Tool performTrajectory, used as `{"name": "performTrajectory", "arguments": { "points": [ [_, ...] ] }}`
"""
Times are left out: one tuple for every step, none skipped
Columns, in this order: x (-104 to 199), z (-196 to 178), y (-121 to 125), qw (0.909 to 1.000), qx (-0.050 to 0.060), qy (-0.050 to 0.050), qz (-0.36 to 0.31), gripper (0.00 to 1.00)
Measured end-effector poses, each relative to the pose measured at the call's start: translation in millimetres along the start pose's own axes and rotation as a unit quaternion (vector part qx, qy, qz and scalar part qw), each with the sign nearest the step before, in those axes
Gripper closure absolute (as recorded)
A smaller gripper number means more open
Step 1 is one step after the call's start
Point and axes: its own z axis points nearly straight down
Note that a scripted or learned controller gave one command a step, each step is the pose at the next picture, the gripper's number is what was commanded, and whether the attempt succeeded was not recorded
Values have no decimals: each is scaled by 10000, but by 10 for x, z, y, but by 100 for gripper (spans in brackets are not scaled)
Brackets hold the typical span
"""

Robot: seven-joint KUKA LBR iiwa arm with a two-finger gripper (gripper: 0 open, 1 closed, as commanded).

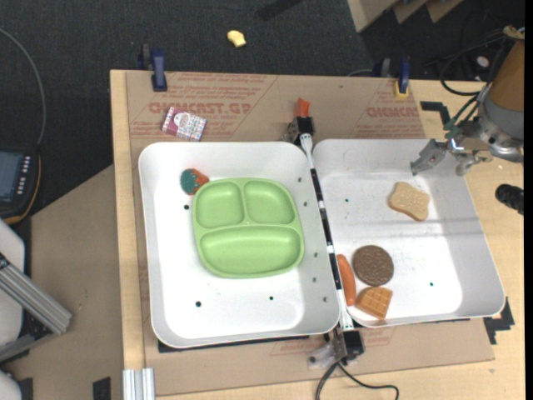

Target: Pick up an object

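Observation:
The right bin point(466, 257) holds a tan bread slice point(409, 200) near its back. A round brown cookie point(373, 264), an orange carrot-like stick point(346, 278) and a small orange waffle point(374, 302) lie at its front left. My gripper point(445, 158) hovers over the bin's back right corner, up and to the right of the bread slice. Its fingers are spread open with nothing between them. The left bin point(166, 290) holds a green divided plate point(246, 226) and a small teal and red object point(194, 180) by the plate's back left corner.
A pink and white packet point(184, 122) lies on the bench behind the left bin. Clamps point(156, 67) point(402, 77) grip the bench's back edge. A black and orange fixture point(302, 123) sits at the back where the two bins meet. A yellow scrap point(236, 37) lies on the dark floor.

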Motion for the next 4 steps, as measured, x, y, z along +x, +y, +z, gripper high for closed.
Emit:
{"name": "performTrajectory", "arguments": {
  "points": [
    [387,786,-150,10000,36,19,-25,0],
    [365,615,-116,10000,-16,3,-20,100],
    [366,625,-121,10000,-8,6,-17,0],
    [219,745,-118,10000,19,24,-16,0]
  ]
}}
